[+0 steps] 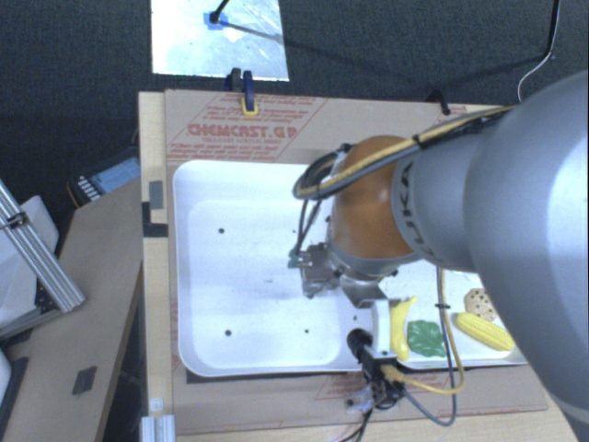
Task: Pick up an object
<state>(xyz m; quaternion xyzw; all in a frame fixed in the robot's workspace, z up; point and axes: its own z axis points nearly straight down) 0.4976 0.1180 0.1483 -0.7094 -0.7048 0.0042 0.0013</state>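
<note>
Approach step. Gripper (pixel 313 274) hangs over left bin (pixel 212 247); finger state: cannot tell. Banana (pixel 399 328), corn (pixel 484 331) lie in right bin. Next: cross and descend.

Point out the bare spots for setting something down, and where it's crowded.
Left bin: bare floor from its left wall to the gripper. Right bin: crowded, with banana, green piece, corn and cookie under the arm.

Yellow banana (pixel 401 328), green toy (pixel 426 337), white bin (pixel 212 247)
</note>
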